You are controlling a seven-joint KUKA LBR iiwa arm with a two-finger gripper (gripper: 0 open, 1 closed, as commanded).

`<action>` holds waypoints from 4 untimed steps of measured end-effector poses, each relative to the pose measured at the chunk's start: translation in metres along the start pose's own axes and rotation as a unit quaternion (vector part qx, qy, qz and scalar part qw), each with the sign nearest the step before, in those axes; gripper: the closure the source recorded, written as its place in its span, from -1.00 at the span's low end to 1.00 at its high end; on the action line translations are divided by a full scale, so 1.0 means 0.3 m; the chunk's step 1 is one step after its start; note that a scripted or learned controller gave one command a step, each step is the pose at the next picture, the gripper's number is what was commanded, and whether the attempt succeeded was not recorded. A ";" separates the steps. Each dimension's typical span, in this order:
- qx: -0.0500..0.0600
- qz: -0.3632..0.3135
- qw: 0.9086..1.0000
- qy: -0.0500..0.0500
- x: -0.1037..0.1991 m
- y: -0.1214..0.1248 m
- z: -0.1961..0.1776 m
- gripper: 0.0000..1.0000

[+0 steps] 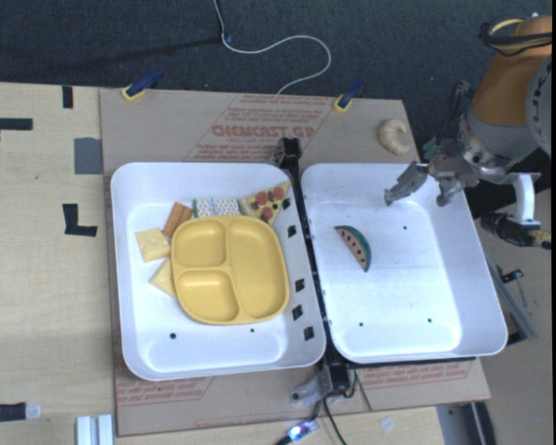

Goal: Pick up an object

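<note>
The left bin holds one yellow plate and a few food pieces; the right bin holds one melon slice near its middle. The gripper hovers over that bin's far right corner, spread and carrying nothing, so this looks like the approach: next it must move left over the slice and descend.
</note>
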State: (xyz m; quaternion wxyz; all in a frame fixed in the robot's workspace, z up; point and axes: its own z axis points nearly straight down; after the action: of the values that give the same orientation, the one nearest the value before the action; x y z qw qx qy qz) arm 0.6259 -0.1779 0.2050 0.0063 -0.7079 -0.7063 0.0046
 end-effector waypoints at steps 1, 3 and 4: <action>-0.007 -0.002 1.000 -0.001 0.001 0.010 -0.029 -1.00; -0.005 -0.002 1.000 -0.002 -0.010 0.019 0.323 -1.00; -0.006 -0.003 1.000 -0.002 -0.007 0.019 0.406 -1.00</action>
State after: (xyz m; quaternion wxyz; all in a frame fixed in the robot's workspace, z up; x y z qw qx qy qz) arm 0.6299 -0.1798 0.0831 0.0003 -0.7060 -0.7082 0.0015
